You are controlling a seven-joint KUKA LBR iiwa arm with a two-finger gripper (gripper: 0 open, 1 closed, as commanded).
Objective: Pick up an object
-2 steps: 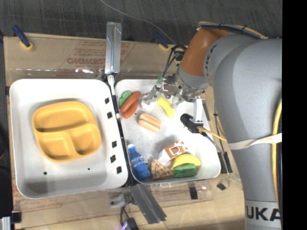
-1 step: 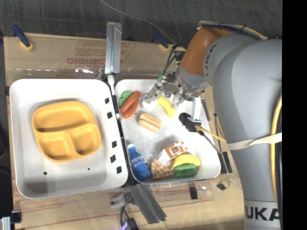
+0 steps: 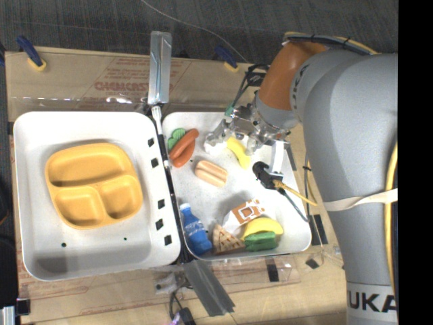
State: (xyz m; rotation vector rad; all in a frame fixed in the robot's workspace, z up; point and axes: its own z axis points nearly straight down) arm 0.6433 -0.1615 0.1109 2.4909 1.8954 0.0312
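Hovered, gripper (image 3: 233,135), over yellow banana (image 3: 237,152) at upper centre of right bin (image 3: 298,239); finger state unclear.

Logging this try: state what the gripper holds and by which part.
Cannot be told. The gripper is low over the banana, but its fingers' grip is hidden.

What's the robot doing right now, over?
Gripper low in the right bin, over the yellow banana. Grip unconfirmed. Hot dog lies close beside; other toys further off. Yellow tray in the left bin.
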